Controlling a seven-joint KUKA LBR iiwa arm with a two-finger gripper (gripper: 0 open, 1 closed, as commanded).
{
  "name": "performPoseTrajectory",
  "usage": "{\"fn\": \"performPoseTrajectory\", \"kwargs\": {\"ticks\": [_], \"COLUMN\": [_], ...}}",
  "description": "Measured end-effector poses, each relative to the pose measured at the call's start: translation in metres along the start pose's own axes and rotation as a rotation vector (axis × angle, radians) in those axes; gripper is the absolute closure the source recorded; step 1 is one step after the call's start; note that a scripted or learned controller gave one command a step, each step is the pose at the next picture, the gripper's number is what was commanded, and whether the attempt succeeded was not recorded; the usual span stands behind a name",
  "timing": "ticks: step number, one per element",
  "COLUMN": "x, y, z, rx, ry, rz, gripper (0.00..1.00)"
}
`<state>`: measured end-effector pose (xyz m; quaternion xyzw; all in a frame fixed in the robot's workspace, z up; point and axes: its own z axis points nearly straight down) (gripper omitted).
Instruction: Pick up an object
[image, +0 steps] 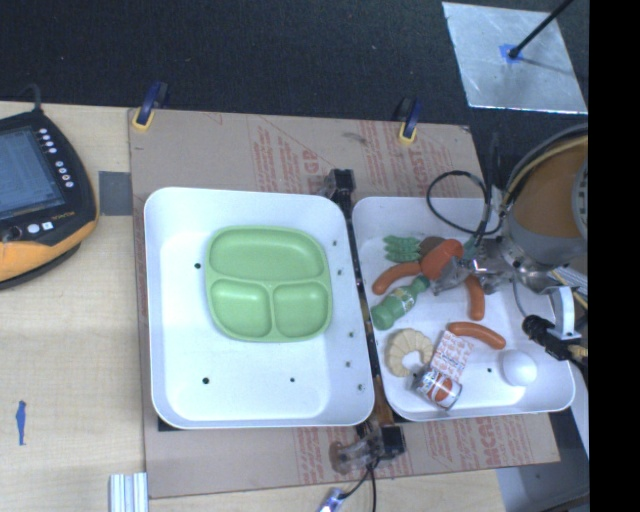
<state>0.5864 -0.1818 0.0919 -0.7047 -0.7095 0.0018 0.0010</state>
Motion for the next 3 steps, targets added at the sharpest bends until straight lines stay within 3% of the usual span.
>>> {"fn": "performPoseTrajectory", "kwargs": {"ticks": [1,2,3], "x": [-0.001,0.059,0.102], "y": [0.0,0.06,0.045], "z": [-0.01,-0.101,-0.124], "rx": [0.002,-0.004,0.001], "ry": [-0.001,0.002,0.003], "rz": [-0.002,0.002,0.003], "gripper": [1.0,1.0,1.0]}}
